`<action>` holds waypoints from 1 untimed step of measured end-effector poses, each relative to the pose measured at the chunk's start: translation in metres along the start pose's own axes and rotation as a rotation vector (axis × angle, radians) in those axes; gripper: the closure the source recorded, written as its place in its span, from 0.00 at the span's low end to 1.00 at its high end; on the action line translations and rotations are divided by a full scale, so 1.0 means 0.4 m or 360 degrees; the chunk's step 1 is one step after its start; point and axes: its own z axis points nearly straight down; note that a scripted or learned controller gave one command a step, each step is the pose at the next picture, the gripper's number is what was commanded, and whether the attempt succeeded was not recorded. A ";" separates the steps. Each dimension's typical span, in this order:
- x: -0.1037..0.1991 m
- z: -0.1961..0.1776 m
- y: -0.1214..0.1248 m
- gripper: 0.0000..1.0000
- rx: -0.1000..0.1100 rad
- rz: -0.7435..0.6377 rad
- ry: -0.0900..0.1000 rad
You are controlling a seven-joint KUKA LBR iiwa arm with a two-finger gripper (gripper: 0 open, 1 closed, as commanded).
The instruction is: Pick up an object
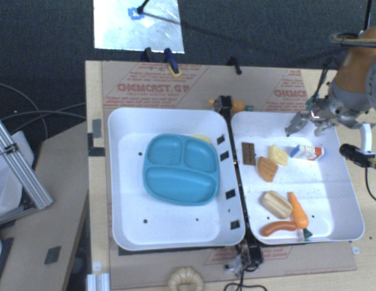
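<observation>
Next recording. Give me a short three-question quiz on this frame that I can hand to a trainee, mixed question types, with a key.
1. True or false: the blue divided plate lies in the right bin.
2. Which lies nearest the gripper? A) carrot B) small carton C) sausage
3. Fill in: the brown bar lies beside the ___ between the two bins.

Key
1. False; it lies in the left bin.
2. B; the carton lies just below the gripper in the view, at the far end of the right bin, while the carrot and sausage lie at the near end.
3. Divider.
</observation>
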 end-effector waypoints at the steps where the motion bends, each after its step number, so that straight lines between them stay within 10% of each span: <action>1: 0.003 0.130 0.000 0.00 0.0002 0.0000 0.0001</action>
